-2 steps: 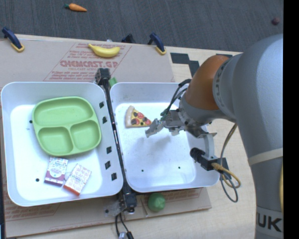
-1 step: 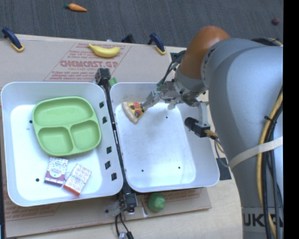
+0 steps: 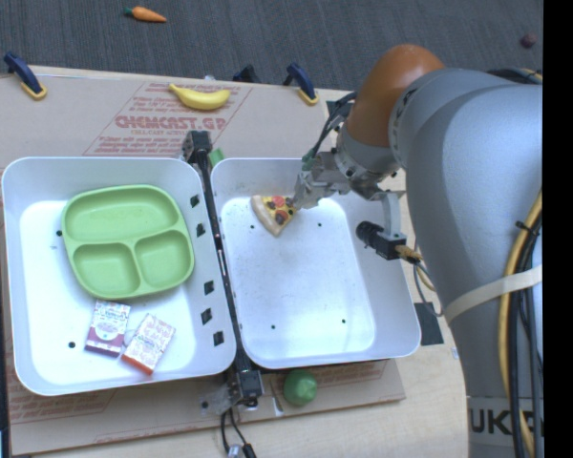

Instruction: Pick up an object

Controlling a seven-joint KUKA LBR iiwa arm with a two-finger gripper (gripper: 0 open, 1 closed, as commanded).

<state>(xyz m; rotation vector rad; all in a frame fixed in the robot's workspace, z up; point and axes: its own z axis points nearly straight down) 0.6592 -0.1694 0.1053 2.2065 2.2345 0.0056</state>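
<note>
1. Two white bins on the bench; the right bin [image 3: 315, 337] holds one item, a pizza slice toy [image 3: 273, 212], lying near its 12 o'clock wall
2. Gripper [image 3: 306, 191] sits at the slice's 2 o'clock, touching or just beside its edge. Cannot tell whether the fingers are apart or together; the wrist hides them
3. Progress, as a judgement: approach done, grasp unconfirmed, lift not yet done. The slice appears to rest flat on the bin floor
4. Slice: a flat wedge, tan crust, red and dark topping spots; looks like rigid moulded plastic
5. Left bin [image 3: 33, 351]: a green divided plate [image 3: 127, 239], smooth and glossy, with two small printed cartons [image 3: 131, 334] at its 6 o'clock
6. Bins: shallow, smooth, rounded corners
</note>
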